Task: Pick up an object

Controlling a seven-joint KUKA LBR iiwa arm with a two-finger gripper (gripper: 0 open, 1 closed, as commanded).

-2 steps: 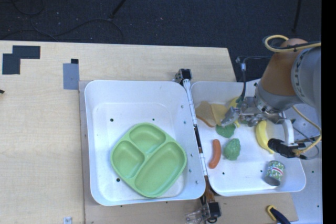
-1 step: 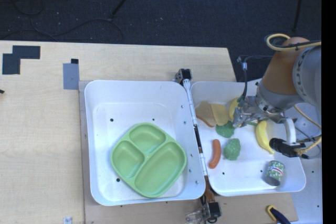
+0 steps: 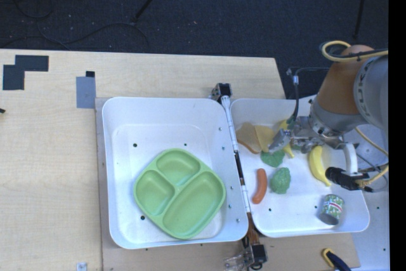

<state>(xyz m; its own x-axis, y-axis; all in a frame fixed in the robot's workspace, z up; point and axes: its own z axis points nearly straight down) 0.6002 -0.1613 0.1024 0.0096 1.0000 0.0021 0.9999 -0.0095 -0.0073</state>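
Note:
My gripper (image 3: 283,140) hangs low over the upper middle of the right bin (image 3: 355,222), at the end of the grey arm with its orange band (image 3: 339,89). Directly under it lies a small green leafy piece (image 3: 273,159), with something yellow beside it. A tan bread slice (image 3: 248,137) and a yellow cheese wedge (image 3: 263,133) lie just to its left. A green broccoli (image 3: 280,180) and an orange-red sausage (image 3: 259,186) rest in front of it. A yellow banana (image 3: 317,165) lies to the right, partly under the wrist.
A small patterned can (image 3: 331,208) sits in the right bin's near right corner. The left bin (image 3: 114,136) holds a green divided plate (image 3: 180,192). A black cable and fitting (image 3: 346,178) trail by the wrist. A divider rail (image 3: 231,143) separates the bins.

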